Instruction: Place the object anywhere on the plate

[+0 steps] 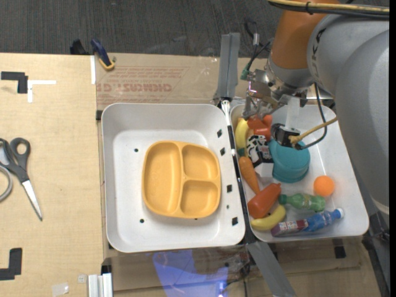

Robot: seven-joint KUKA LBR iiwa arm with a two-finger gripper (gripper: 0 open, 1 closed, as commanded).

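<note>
Reaching in from the right, the arm (346, 85) hangs over the back of the right bin (346, 218), and its gripper (260, 107) sits low among the clutter near the bin's back left corner; whether it is released or clenched cannot be told. The left bin (117, 184) offers the open room, its floor bare around the yellow plate (182, 179), a three-compartment dish lying flat near the middle. No object is visibly held, so the step in hand looks like picking from the crowded bin. A clean pick probably wants a straight vertical lift, since the teal cup (291, 161), the red piece (258, 127) and the banana (241, 133) crowd just beside the gripper. Carrying across means clearing both bins' rims where they meet. The small orange ball (323, 185) lies well apart.
</note>
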